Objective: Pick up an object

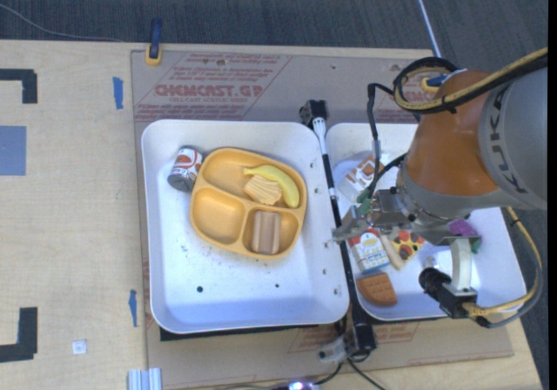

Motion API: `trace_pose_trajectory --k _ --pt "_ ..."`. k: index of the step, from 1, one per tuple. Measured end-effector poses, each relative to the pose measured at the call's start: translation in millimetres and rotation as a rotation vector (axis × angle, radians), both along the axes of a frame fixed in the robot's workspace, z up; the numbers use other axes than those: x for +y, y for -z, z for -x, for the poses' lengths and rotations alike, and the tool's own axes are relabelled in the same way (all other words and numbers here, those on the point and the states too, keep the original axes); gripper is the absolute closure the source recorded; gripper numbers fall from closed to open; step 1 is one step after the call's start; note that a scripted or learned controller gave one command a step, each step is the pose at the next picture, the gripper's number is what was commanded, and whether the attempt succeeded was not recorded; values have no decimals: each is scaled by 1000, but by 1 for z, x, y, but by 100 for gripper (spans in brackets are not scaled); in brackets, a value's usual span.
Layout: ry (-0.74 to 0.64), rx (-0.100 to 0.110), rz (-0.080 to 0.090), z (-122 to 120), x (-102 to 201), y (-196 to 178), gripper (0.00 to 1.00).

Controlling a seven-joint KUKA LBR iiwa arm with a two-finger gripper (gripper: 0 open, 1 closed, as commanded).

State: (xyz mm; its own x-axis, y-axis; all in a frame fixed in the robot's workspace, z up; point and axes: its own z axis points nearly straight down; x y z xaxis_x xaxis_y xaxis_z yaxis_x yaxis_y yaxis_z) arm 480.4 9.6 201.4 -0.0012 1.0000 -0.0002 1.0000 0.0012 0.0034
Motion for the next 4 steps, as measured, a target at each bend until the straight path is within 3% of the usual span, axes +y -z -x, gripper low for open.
trace_pose_trajectory --k 4 --pt "0 0 0 0 0 0 0"
